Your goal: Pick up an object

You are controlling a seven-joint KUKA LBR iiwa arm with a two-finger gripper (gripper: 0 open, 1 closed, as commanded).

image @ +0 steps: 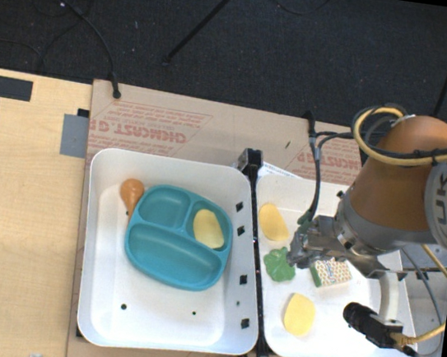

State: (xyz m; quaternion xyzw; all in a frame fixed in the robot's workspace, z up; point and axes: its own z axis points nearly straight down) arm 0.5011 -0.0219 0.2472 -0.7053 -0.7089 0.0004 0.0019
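Two white bins [112,198] | cardboard [156,130] reads "CHEMCREST" inverted | jaws' [300,251] state: cannot tell

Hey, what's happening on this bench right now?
A grey robot arm with an orange band is reaching into the right white bin, its gripper down beside a small green leafy toy and a patterned block. Two yellow pieces lie nearby. The left white bin holds a teal divided plate with a yellow piece in one compartment. Nothing is visibly gripped.

Dark carpet floor [227,41] with cables [89,20], perhaps, behind wooden bench [8,225].
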